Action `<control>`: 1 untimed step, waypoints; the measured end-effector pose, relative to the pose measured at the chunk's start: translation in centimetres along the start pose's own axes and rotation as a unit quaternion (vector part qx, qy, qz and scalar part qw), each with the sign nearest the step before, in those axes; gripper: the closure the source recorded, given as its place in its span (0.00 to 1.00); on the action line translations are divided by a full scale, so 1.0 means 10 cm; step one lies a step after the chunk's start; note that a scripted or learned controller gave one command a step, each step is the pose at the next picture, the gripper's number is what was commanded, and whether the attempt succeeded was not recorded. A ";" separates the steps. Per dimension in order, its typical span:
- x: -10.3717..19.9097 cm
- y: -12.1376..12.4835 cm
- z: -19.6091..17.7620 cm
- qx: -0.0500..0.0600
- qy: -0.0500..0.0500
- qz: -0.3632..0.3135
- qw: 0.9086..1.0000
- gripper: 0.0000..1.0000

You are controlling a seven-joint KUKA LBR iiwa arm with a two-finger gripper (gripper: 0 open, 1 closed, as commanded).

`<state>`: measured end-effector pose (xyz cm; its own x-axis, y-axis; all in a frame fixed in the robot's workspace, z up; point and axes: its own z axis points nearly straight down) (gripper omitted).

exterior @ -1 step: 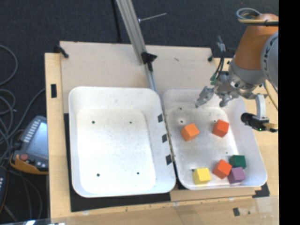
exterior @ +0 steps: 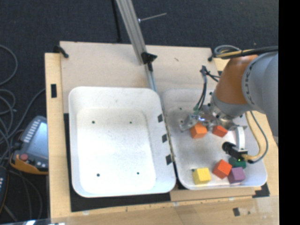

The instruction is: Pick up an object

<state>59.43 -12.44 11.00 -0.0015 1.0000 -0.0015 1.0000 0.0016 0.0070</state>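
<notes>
No text, label, brand, number or sign is readable anywhere; the grey handheld control pendant [exterior: 35, 136] at the left shows keys, but they are too blurred.

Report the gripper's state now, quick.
Gripper: cannot be told; it sits low in the right shallow white bin, just above the orange cube and the small red-orange block, with neither visibly held.
</notes>
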 end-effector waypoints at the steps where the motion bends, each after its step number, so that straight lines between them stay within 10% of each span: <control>1: -0.01 -0.01 -0.08 0.001 0.001 0.004 1.000 1.00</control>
<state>59.32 -12.51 11.81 0.0061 1.0000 0.0001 1.0000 -0.0061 0.0053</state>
